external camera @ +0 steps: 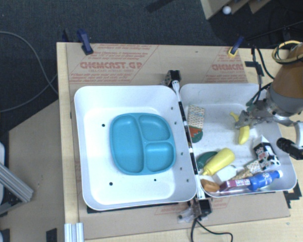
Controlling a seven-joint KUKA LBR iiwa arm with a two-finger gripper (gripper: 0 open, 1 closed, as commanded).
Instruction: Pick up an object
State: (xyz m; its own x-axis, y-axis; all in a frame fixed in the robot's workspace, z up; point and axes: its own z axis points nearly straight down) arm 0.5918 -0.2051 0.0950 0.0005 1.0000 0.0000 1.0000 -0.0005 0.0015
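My gripper is low in the right bin, near its far right side, below the grey wrist and orange band. A small yellow banana lies just under and in front of the gripper, touching or nearly touching it. A yellow squeeze bottle lies at a slant in the middle of that bin. A blue and white tube rests along the front wall. A black and white toy sits to the right of the bottle.
A blue divided plate lies in the left bin. Against the right bin's left wall lie a patterned packet, a red and green item and a green piece. Clamps sit on the bench's far edge.
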